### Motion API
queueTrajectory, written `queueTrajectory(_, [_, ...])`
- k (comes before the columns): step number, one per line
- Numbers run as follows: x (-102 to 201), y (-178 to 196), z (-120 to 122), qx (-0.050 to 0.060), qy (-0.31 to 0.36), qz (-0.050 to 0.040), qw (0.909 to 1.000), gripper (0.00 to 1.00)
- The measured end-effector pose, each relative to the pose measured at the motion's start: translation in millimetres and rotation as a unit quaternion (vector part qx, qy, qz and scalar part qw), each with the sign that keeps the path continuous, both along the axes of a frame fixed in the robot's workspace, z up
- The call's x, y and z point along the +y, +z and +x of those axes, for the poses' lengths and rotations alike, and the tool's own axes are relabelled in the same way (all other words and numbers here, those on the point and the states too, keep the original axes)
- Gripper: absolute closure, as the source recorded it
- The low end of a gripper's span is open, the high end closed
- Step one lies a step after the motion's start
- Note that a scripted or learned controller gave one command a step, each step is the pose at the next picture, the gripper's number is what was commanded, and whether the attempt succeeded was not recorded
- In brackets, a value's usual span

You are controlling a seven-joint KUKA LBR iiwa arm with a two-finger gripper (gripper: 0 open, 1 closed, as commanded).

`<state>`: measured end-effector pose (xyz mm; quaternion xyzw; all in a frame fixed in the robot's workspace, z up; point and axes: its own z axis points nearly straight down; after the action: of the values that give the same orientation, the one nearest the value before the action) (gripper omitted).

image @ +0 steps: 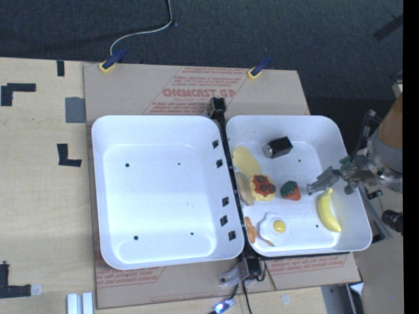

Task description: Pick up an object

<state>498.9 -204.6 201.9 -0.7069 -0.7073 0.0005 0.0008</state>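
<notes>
The right bin (pixel 330 131) holds several toy foods. A yellow banana (pixel 328 211) lies near its right wall, and a red strawberry with a green top (pixel 291 190) sits in the middle. A fried egg (pixel 275 226) rests at the front, a black can (pixel 278 147) lies on its side at the back, and a red-topped pizza piece (pixel 263 187) is left of centre. My gripper (pixel 332 175) hangs over the bin's right side, just above the banana's upper end and right of the strawberry. Its fingers are open with nothing between them.
A pale yellow slice (pixel 244 159), a tan strip (pixel 245 190) and a small orange piece (pixel 250 229) lie along the right bin's left wall. The left bin (pixel 105 136) sits beside it. Both bins rest on a cardboard sheet (pixel 196 87) held by clips.
</notes>
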Motion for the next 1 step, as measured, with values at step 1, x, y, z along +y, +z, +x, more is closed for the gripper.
queueTrajectory(1, [19.4,-113.9,90.0,-0.002,0.003,-0.0006,1.0,0.0])
